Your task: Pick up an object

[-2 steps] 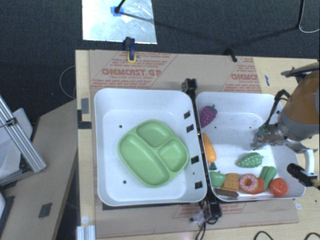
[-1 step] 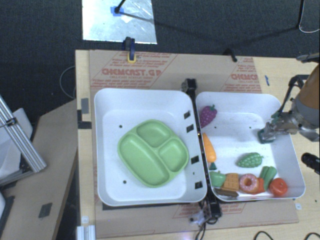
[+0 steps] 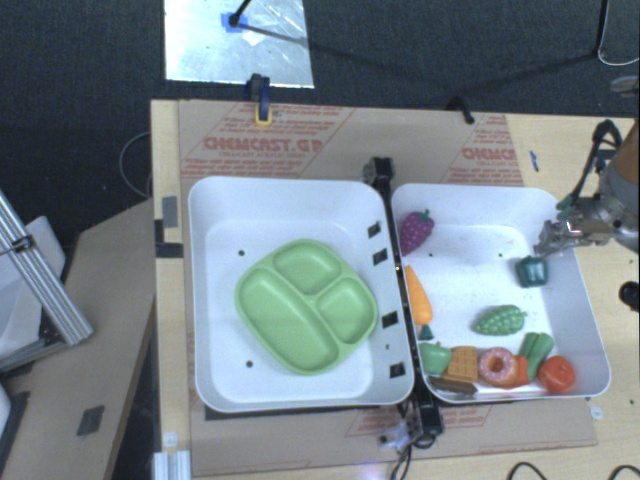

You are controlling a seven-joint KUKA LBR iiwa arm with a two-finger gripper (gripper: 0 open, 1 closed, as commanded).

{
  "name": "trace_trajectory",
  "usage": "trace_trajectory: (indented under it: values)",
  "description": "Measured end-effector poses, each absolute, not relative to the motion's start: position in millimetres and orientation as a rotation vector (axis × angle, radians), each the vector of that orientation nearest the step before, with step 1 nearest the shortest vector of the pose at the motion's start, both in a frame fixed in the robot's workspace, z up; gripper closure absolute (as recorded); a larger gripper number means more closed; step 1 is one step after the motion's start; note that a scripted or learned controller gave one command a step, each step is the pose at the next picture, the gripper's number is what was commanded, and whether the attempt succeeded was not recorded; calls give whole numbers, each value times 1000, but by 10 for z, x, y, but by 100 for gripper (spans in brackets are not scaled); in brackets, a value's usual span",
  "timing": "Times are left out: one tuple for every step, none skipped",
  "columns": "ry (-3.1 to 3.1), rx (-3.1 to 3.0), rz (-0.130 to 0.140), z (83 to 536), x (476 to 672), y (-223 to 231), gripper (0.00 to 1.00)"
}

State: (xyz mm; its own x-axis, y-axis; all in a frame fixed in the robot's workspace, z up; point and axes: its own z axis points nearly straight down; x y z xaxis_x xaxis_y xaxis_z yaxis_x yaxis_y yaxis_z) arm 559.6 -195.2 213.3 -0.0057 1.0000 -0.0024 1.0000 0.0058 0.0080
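While the claw (image 3: 553, 236) hangs over the right bin (image 3: 470, 218) by the table's right edge, I cannot tell how it is set. Just beside it lies a teal block (image 3: 532, 271). Purple grapes (image 3: 416, 230) and a carrot (image 3: 418, 296) lie along the divider; a doughnut (image 3: 497, 366) and tomato (image 3: 556, 373) sit toward the table's front edge. A green plate (image 3: 305, 306) fills the left bin (image 3: 215, 268).

Right bin's (image 3: 470, 200) upper middle lies open; toys (image 3: 497, 366) crowd its near edge.
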Motion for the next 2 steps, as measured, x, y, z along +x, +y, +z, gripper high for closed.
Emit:
trace_trajectory:
  values:
    - [2224, 2214, 3, 2254, 5607, -1953, 100]
    - [2231, 2208, 7, 2349, 5939, -1466, 100]
